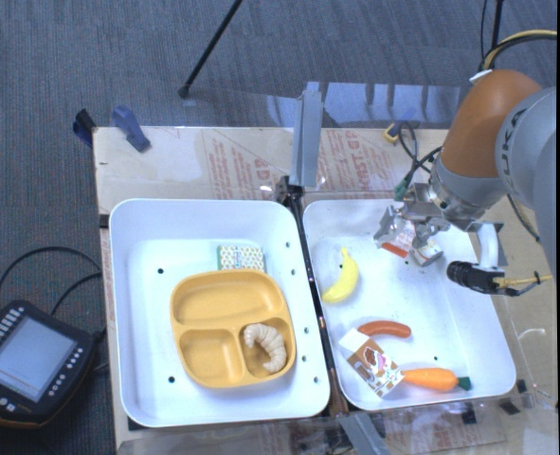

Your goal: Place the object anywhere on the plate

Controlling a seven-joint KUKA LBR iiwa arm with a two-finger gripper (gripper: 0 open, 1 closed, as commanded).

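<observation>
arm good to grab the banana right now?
Probably yes. The banana lies in the open in the right bin, apart from the sausage and carton. The tool hovers over the same bin with something red and white at it, possibly held already.

Two white bins on my bench, side by side. Left bin [137, 254]: a yellow plate [208, 303] with three sections, a pale shrimp [267, 346] lying in its lower right section; a small patterned card [241, 256] just beyond the plate's far edge. Right bin [478, 349]: a banana [343, 278] near the left wall; a red sausage [385, 329]; a small printed carton [374, 366] at the near edge; a carrot [431, 379] just beside it. My gripper [410, 238] sits over the right bin's far end, a red-and-white item [398, 242] right at its tip; I cannot tell whether that is gripped. A handheld control pad [28, 358] lies on the floor to the left.
</observation>
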